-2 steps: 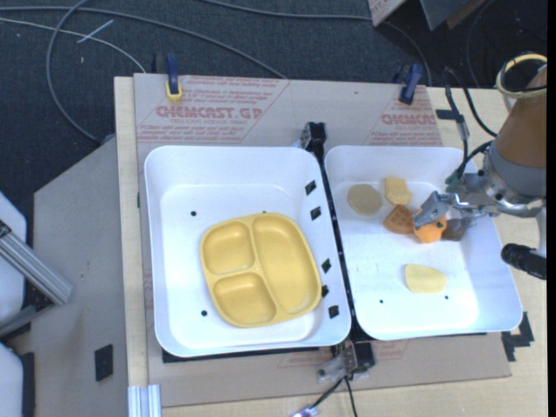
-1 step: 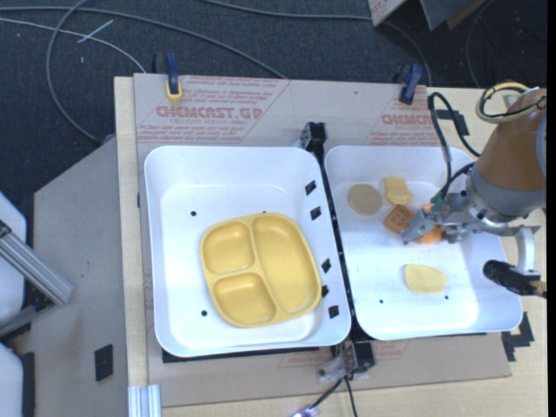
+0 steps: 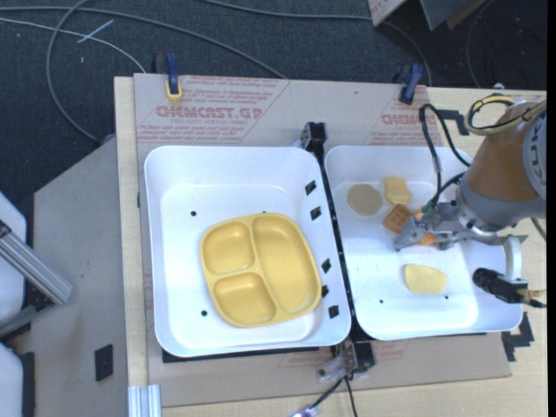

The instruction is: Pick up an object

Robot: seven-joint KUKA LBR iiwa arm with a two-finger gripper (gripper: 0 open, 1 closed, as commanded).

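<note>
Nearest the camera, a pale yellow wedge-shaped piece [image 3: 425, 278] is lying in the right bin [image 3: 373, 311], while a yellow divided plate [image 3: 259, 268] is sitting tilted in the left bin [image 3: 165, 233]. Just beyond the wedge, the end effector [image 3: 415, 232] is hanging low over the right bin, right beside a small orange-brown piece [image 3: 396, 220]; whether it is gripping anything cannot be told from this view. Farther back, a round tan piece [image 3: 365, 200] and a yellow block [image 3: 398, 189] are lying side by side, and two clamps [image 3: 173, 75] are pinning the cardboard sheet [image 3: 208, 111] at the far edge of the bench [image 3: 130, 337].
</note>
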